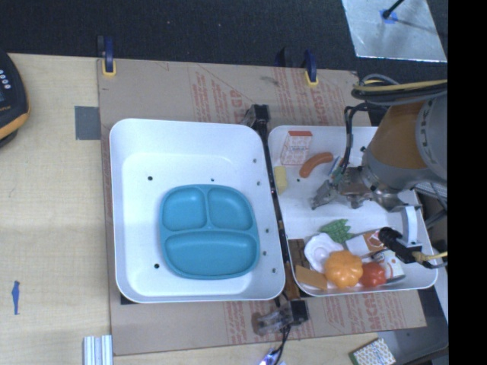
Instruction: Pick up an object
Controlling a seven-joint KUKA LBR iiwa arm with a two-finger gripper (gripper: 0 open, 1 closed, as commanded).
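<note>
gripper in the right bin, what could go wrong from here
The gripper hangs over bare bin floor, so closing here would likely catch nothing. The sausage lies close by near the wall of the right bin, where a finger may hit the rim. The orange pepper and tomato sit crowded together, so a grab there could slip.

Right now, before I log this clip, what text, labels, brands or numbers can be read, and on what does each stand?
None can be read as words.
Red print on the cardboard sheet under the bins: repeated lettering, too blurred to read.
Small white and red packet in the right bin: printed label, too small to read.
Carton near the orange toy: markings blurred.
Dark device at the left edge: buttons, no legible signs.
</note>
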